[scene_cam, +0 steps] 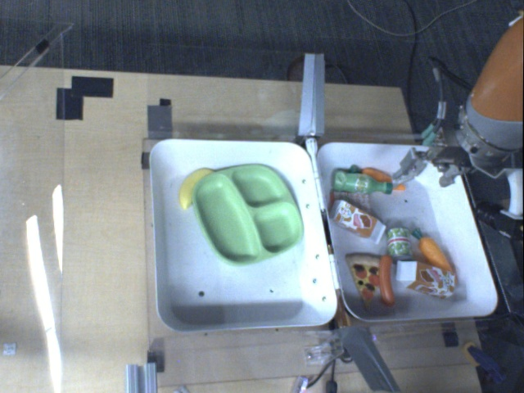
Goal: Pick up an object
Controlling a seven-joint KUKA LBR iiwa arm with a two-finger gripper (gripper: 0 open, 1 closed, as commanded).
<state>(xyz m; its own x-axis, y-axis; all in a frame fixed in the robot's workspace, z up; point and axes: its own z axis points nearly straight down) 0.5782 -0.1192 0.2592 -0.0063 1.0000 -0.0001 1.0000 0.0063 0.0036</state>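
Observation:
The right bin (475, 240) holds several toy foods: a green bottle (360, 183) with a small carrot (378, 174) behind it, a snack packet (357, 219), a small can (399, 241), a larger carrot (434, 254), a pizza slice (363, 273), a sausage (386, 280) and an orange carton (430, 278). My gripper (427, 169) hangs over the bin's far right part, just right of the bottle's cap end. Its fingers (407, 167) stand apart, open, with nothing between them.
The left bin (164, 244) carries a green divided tray (246, 211) with a yellow banana (191, 188) peeking out at its left edge. A metal divider (312, 105) runs between the bins. Cables lie on the dark floor behind.

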